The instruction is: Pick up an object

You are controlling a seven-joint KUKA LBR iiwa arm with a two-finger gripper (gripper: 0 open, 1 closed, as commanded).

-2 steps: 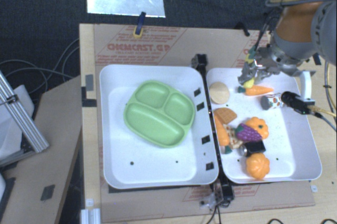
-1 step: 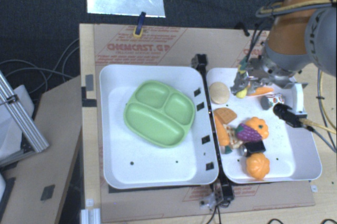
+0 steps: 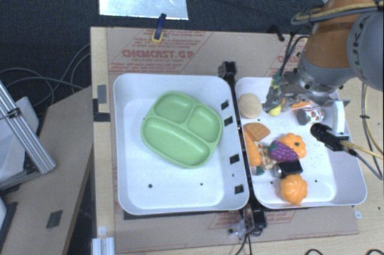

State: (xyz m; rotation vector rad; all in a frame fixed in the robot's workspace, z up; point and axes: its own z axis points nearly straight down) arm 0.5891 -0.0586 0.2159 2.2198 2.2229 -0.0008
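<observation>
My gripper (image 3: pixel 276 98) is low over the back of the right bin (image 3: pixel 348 179), at the end of the grey arm with its orange band (image 3: pixel 342 5). Directly under it lies a small yellow object (image 3: pixel 275 109), partly hidden by the gripper. A beige egg-shaped item (image 3: pixel 250 105) sits just to its left. Nearer the front lie a tan cracker-like slice (image 3: pixel 257 129), purple grapes (image 3: pixel 283 151), an orange pepper-like toy (image 3: pixel 294 141) and an orange pumpkin-like toy (image 3: pixel 293 188).
The left bin (image 3: pixel 138 188) holds a green divided plate (image 3: pixel 182 128). A red and white item (image 3: pixel 303 106) and a black object (image 3: pixel 291 167) also lie in the right bin. A black cable connector (image 3: pixel 324 135) hangs over the right side of that bin.
</observation>
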